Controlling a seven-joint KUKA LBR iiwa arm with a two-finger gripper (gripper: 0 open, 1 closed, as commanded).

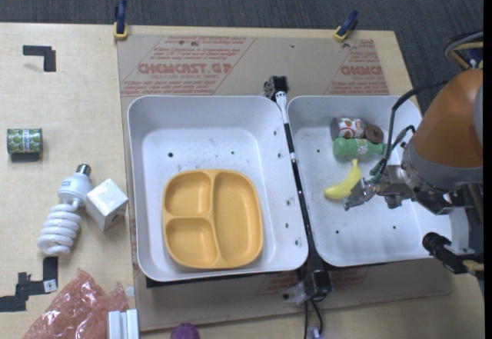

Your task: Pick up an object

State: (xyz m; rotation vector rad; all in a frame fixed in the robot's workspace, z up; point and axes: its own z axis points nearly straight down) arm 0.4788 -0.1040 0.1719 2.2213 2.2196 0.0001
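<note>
- Where the right bin (pixel 400 241) holds its small cluster, a yellow banana (pixel 343 184) lies tilted near the bin's middle, its lower end just beside the gripper (pixel 360 196).
- Just beyond the banana lies a green bottle (pixel 355 148) on its side, and farther still a small can (pixel 350 127) with a brown disc (pixel 374 134) touching its right side.
- Reaching in from the right, the gripper hangs low over the bin floor — its fingers look slightly parted with nothing between them, the tips close to the banana.
- Left of this, the left bin (pixel 146 176) carries a yellow divided plate (pixel 213 217).
- Well apart on the bench to the left lie a spiral light bulb (pixel 63 218), a white cube (pixel 106 203) and a green can (pixel 24 141).
</note>
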